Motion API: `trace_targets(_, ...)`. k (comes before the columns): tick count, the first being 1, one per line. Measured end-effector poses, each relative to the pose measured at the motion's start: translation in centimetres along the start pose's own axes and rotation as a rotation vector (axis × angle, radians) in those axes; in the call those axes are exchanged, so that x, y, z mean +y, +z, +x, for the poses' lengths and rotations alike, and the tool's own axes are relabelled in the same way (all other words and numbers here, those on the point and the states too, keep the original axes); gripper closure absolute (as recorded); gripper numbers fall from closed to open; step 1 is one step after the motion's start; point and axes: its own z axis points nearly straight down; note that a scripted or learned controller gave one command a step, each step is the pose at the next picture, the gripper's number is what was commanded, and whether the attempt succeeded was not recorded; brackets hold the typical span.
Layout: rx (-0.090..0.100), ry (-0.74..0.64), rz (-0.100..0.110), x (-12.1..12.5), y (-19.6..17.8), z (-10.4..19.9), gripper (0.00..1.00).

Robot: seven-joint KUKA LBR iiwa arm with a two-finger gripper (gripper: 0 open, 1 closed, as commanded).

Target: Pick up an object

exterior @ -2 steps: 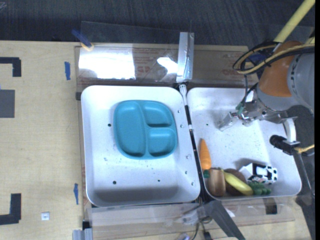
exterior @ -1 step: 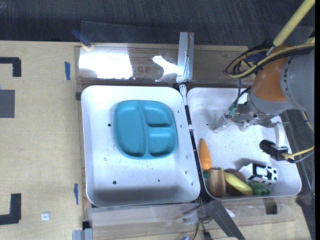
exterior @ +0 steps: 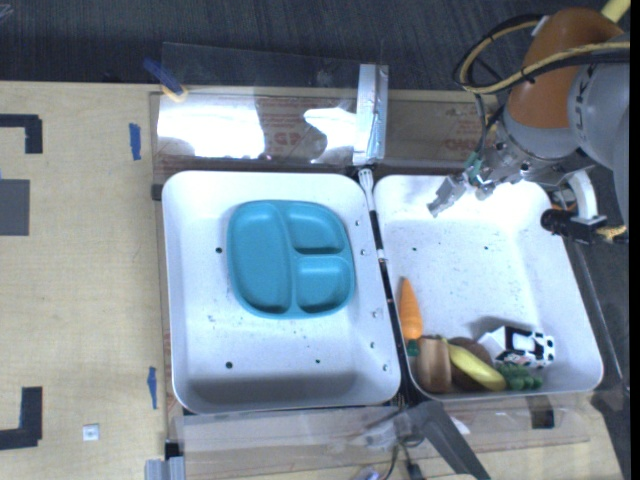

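Gripper (exterior: 447,198) hangs high over right bin (exterior: 500,258), well apart from the toy carrot (exterior: 410,310), banana (exterior: 475,367) etc. heaped at bin's near edge, prob. positioning.

I am seeing the grey arm with its orange band (exterior: 560,78) reaching in from the right. Its two-finger gripper (exterior: 445,200) is pointing down-left.
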Motion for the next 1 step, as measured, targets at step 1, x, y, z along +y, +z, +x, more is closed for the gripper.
trace_targets(1,0.004,-0.012,0.007,-4.65,0.91,-0.11,0.0)
